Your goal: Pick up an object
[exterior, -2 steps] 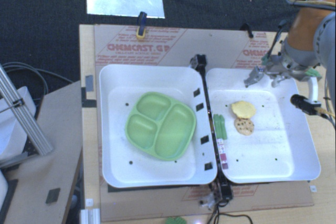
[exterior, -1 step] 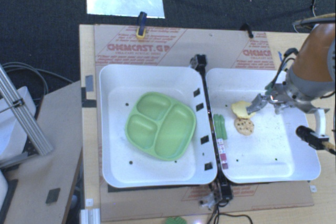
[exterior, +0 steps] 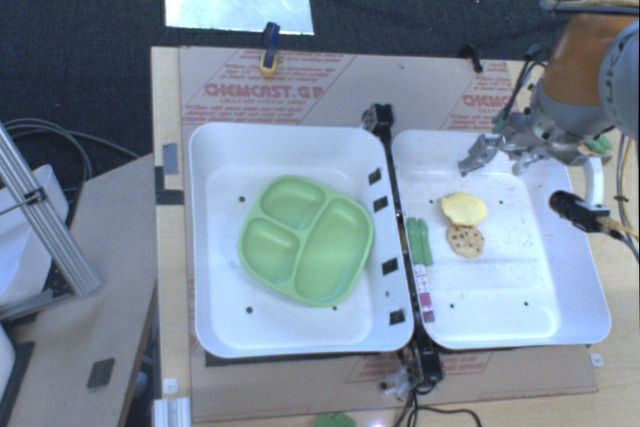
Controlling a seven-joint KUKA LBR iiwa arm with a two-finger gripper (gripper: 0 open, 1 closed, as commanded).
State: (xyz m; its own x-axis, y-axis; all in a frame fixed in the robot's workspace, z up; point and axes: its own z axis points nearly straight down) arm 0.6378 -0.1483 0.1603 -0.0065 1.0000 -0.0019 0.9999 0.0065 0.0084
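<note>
Gripper [exterior: 487,155] over right bin [exterior: 530,315] back edge, nothing in it. Yellow piece [exterior: 464,208] touching cookie [exterior: 465,240]; green pods [exterior: 417,240] at left wall. Green divided plate [exterior: 306,238] in left bin [exterior: 225,315].

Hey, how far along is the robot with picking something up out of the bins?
Nothing looks picked yet. The yellow chip, the cookie and the green beans all lie on the right bin's floor, and the green divided plate sits in the left bin. The gripper hovers above the right bin's far edge. Descending, grasping and lifting remain.
</note>
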